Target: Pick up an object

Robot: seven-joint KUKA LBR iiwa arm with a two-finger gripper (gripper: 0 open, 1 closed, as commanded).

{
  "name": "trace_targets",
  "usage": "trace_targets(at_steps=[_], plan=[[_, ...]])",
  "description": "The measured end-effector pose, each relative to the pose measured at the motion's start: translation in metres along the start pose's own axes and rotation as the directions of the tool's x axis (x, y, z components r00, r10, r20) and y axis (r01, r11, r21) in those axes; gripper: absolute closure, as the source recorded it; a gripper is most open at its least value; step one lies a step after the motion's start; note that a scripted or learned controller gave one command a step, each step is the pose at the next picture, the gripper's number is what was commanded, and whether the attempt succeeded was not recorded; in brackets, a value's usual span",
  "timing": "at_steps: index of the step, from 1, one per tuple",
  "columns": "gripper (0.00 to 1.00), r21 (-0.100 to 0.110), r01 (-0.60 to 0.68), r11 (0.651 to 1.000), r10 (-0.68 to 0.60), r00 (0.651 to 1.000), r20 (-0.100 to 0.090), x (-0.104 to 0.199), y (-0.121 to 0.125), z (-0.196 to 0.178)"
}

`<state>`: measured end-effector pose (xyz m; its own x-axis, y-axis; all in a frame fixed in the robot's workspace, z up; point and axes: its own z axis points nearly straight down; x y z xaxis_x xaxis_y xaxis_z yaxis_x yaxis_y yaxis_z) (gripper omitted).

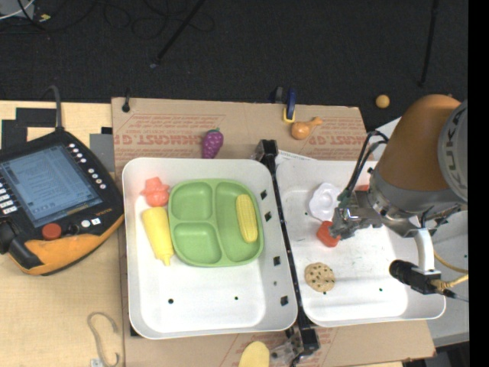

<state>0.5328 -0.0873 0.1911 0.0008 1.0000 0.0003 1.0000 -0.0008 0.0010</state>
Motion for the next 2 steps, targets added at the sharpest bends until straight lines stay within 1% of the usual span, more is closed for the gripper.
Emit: trace_targets(at_steps=[1, 2], plan=[[1.0, 0.0, 0.001, 1.0, -0.001, 1.0, 0.0, -0.001, 0.001, -0.038], [1.0, 0.0, 0.004, 1.0, -0.004, 1.0, -0.001, 0.037, 0.047, -0.045]])
